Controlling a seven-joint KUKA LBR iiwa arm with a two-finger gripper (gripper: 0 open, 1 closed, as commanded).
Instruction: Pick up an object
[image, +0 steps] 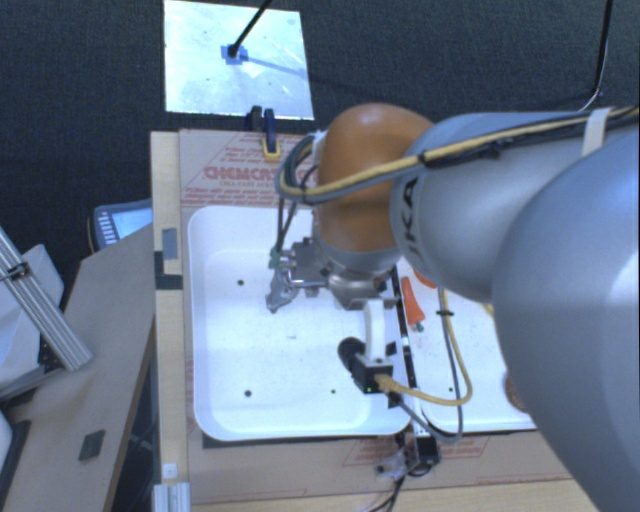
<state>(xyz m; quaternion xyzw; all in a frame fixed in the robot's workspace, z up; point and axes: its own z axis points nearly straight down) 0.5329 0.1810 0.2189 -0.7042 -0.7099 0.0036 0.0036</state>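
Note:
My gripper (278, 290) hangs low over the upper middle of the left white bin (225, 330), under the orange band (365, 170) of the arm. I see nothing held in it. An orange-red object (412, 303) lies in the right bin (480, 400) close to the divider, partly covered by the arm. At the right bin's far edge a tan object (514, 393) peeks out from under the arm.
The big grey arm (530, 220) covers most of the right bin. A black connector (357, 365) and yellow cable (440, 395) hang over the left bin's right side. A cardboard sheet (225, 170) lies under the bins. A wooden ledge (110, 370) stands to the left.

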